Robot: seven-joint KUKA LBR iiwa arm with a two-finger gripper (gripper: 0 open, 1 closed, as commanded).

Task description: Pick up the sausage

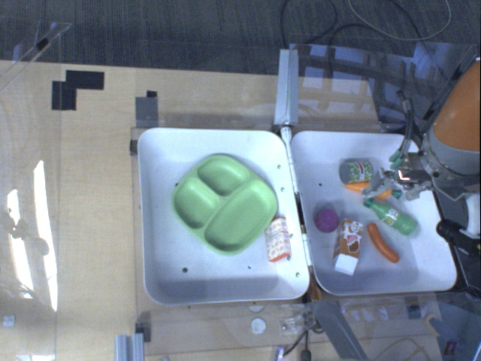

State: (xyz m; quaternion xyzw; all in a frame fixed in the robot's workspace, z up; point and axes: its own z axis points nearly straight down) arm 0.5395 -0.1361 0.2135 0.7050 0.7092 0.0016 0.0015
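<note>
The sausage (383, 243) is a short orange-red link lying at a slant in the right bin (421, 277), near its front right. My gripper (394, 184) hangs over the bin's upper right, above the top end of a green bottle (391, 216). It sits well behind the sausage and is not touching it. Nothing from the bin shows in its grasp.
Also in the right bin are a green-labelled can (357, 171), an orange carrot (361, 189), a purple ball (326, 219) and a brown-and-white packet (348, 244) just left of the sausage. The left bin (161, 277) holds a green divided plate (225, 201) and a small red-labelled can (278, 240).
</note>
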